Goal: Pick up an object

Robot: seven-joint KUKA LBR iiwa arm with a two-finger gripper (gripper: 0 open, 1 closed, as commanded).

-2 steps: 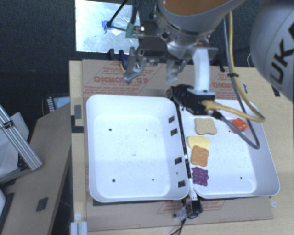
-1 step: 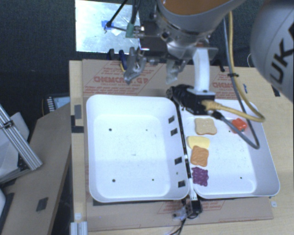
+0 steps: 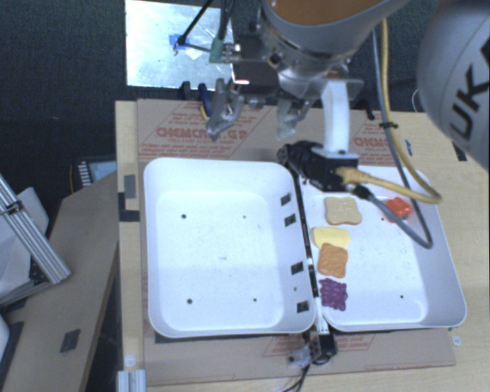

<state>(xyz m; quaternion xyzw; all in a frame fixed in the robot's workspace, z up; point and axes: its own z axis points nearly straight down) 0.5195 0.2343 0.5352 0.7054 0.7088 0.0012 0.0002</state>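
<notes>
Tool point(image 3: 255, 115) apparently open, holding nothing; toast slice point(image 3: 342, 210) well below-right, right bin point(image 3: 436, 260).

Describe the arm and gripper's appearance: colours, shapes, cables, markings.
The arm is rounded and grey with dark lettering on its casing, plus an orange band above the wrist. The gripper has two metallic silver fingers beneath a dark housing. A yellow cable loops down beside it.

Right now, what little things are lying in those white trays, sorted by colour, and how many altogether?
Tan, the toast slice: 1
Yellow, the cheese piece: 1
Orange, the waffle piece: 1
Purple, the grape bunch: 1
Red-orange, the small piece: 1
Total: 5, all in the right bin.
</notes>
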